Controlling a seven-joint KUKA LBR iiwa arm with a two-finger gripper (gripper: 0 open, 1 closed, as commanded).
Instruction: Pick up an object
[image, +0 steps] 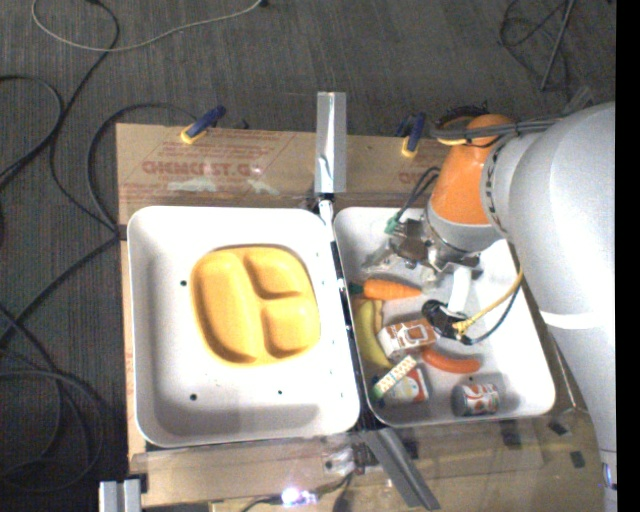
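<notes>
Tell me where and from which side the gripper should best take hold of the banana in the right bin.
Grip the banana near its middle, coming straight down from above, with the fingers closing across its narrow width. It lies flat along the right bin's left wall, so a side approach there looks blocked, and the carrot crowds its upper end. This is a judgement.

L bin (150, 300): yellow compartment tray (257, 303), approx centred; R bin (530, 390): carrot (390, 290), banana (370, 335) along L wall, small printed box (405, 336), orange sausage-shaped item (452, 362), carton (398, 381), can (478, 398) on its side; arm (560, 220) w/ orange band over R bin, gripper (415, 245) low nr carrot; cardboard sheet (230, 165) on surface (250, 462) behind bins.
</notes>
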